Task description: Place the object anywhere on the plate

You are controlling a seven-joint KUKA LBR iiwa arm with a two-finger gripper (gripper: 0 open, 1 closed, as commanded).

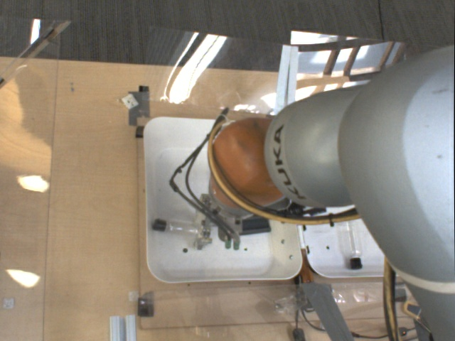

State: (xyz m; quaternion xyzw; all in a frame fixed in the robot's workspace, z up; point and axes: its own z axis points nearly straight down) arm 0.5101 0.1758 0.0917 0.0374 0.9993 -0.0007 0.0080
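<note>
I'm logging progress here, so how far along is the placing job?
Done: nothing looks placed yet. In hand: the tool is low over the left bin, close beside a small clear dark-capped object lying on the bin floor; a grasp is not evident. A similar object lies in the right bin. Left: picking up and placing.

From my station I see the arm (pixel 370 141) coming in from the right, its thick grey links bulking across the upper right of the camera view. The orange band (pixel 238 162) above the wrist sits near the centre, facing the camera, with black cables looping off its left side. Below it the hand (pixel 217 234) points down and to the left (its fingers are too small and cluttered for me to judge how they stand).
</note>
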